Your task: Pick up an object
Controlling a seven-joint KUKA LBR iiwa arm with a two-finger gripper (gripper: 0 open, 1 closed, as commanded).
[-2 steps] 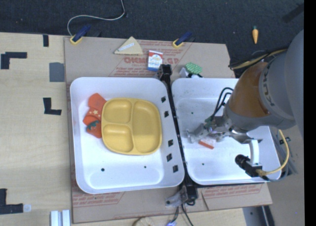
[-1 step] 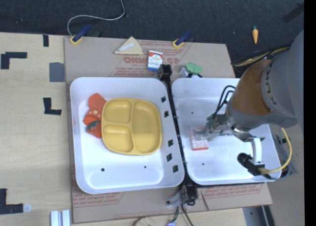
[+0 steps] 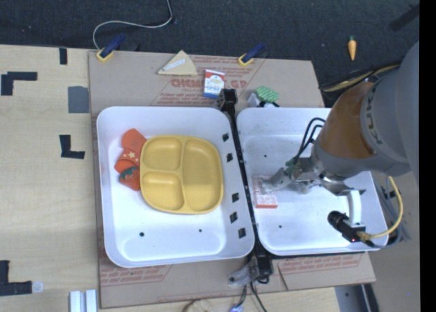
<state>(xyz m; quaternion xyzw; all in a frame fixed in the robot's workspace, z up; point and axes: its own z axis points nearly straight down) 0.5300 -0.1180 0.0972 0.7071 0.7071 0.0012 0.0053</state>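
The right bin (image 3: 300, 236) holds a small flat white packet with a red strip (image 3: 265, 197), close to its left wall. My gripper (image 3: 274, 180) reaches in from the right and sits low just above and right of that packet, at or near its upper edge. The grey arm with its orange band (image 3: 344, 133) covers the right part of this bin. In the left bin (image 3: 170, 246) lies a yellow divided plate (image 3: 182, 173). Orange-red toy pieces (image 3: 129, 159) lie beside the plate's left edge.
Behind the bins on the cardboard lie a tan wedge (image 3: 178, 64), a small red and white box (image 3: 214, 84) and a green item (image 3: 267, 94). Black clips (image 3: 234, 161) run along the divider between the bins. Cables (image 3: 361, 229) trail by the wrist.
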